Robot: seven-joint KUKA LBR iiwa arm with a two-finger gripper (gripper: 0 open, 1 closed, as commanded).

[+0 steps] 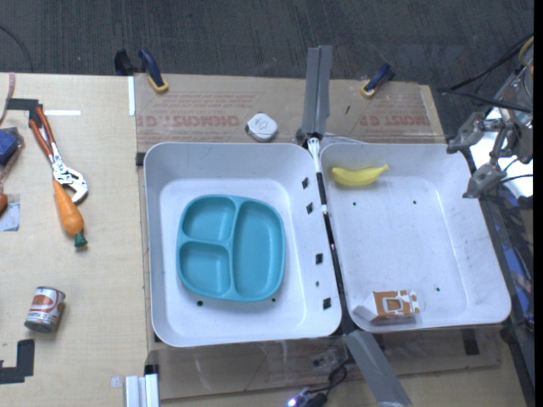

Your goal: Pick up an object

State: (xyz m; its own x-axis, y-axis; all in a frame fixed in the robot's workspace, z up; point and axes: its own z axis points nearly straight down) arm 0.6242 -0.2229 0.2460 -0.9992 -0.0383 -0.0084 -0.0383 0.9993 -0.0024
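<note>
Camera view looks down on the bench (pixel 85 312), where two white bins sit side by side. The right bin (pixel 458 253) holds a banana (pixel 359 174) near its 11 o'clock corner and a small orange-and-white box (pixel 395 305) near its 7 o'clock corner, against the front wall. The left bin (pixel 161 253) holds a teal divided plate (pixel 231 247) lying flat at its middle.

The claw (pixel 492 155) hangs at the right bin's 2 o'clock edge, over the rim; I cannot tell how it is set, since the metal parts blur together there.

My judgement: the banana is the better target, being clear of the walls. The approach should come straight down over its middle, closing across the narrow width, not along the curve. The box would likely crowd one finger against the wall.
</note>
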